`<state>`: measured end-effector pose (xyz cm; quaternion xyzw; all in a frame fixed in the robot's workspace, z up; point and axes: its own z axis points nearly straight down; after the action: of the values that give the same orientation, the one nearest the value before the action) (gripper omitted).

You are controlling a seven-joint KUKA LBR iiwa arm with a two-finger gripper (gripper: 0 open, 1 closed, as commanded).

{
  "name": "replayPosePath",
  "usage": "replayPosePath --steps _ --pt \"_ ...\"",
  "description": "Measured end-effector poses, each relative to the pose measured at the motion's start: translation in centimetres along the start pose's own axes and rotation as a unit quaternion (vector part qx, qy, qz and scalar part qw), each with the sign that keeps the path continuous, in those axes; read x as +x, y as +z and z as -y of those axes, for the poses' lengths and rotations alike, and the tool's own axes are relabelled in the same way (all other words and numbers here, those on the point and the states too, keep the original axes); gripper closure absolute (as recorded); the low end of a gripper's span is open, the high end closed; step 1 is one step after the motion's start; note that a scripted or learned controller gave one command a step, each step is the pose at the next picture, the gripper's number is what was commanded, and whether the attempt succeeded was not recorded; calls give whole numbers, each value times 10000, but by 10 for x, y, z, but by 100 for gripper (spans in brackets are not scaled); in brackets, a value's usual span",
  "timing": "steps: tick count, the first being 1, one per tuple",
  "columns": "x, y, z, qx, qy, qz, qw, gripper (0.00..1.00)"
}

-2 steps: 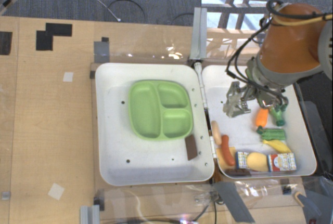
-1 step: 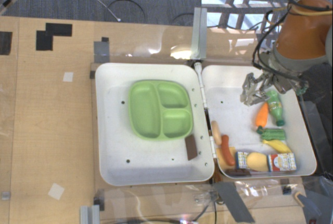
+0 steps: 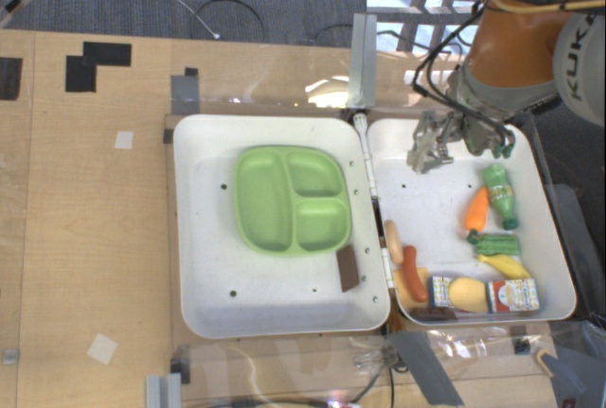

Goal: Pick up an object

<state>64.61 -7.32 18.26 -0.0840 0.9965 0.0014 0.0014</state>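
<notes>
grey two-finger gripper (image 3: 431, 153) hangs over the upper left part of the right white bin (image 3: 559, 255), under the arm's orange band (image 3: 516, 27). fingers (image 3: 422, 156) point down toward the bin floor, nothing seen between them; how far apart they sit cannot be told from this angle.

objects all lie clear of the gripper. green plastic bottle (image 3: 499, 196) is to its right and a bit lower, with an orange toy carrot (image 3: 476, 210) just beside the bottle's left side. below those, a yellow toy corn cob with green husk (image 3: 500, 255). further down along the bin's near wall: a small printed juice carton (image 3: 512, 295), a pale yellow round lemon-like piece (image 3: 466, 292) touching it, and a red toy hot dog in a tan bun (image 3: 407, 266) low and slightly left of the gripper.

left of the gripper, in the left white bin (image 3: 204, 302): a light green divided plastic plate (image 3: 291, 200) and a small dark brown flat bar (image 3: 347, 268) by its lower right corner.
</notes>
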Motion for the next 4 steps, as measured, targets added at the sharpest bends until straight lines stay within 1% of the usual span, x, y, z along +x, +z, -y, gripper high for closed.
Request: replayPosePath --steps 1,2,3,4 --pt "-13 -122 73 38 337 58 9994 100" --pt "0 -24 135 0 -812 -17 9967 100" --pt "-2 -27 134 7 -820 4 9966 0" --pt "20 75 129 33 -603 60 9982 0"
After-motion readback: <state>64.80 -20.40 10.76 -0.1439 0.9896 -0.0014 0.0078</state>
